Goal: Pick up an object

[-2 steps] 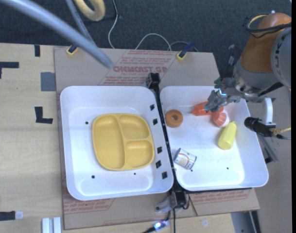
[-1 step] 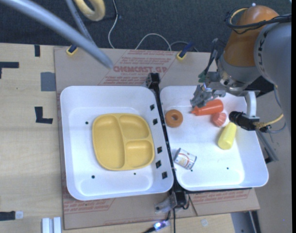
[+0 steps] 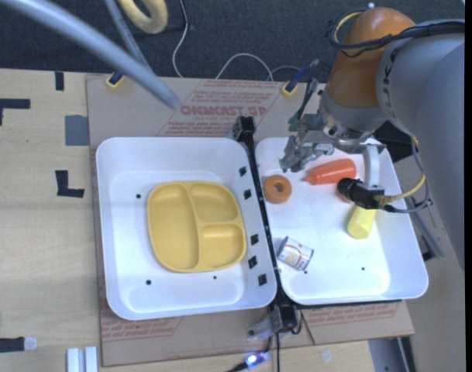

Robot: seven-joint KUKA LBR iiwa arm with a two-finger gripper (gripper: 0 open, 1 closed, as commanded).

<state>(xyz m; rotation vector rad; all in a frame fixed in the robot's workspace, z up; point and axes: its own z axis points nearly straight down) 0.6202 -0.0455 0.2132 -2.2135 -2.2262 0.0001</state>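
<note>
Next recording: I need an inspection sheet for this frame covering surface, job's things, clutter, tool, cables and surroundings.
Surface: left shallow white plastic bin and right shallow white plastic bin, side by side on a red-printed cardboard sheet.
Job's things: the right bin holds an orange ring, an orange carrot-shaped piece, a yellow block and a small white can with a red label. The left bin holds a yellow three-compartment plate.
Clutter: nothing seen.
Tool: tool low over the right bin's far left corner, just beyond the ring.
Cables: thin white cable behind the cardboard.
Surroundings: wooden bench top, grey tube, dark carpet.
</note>
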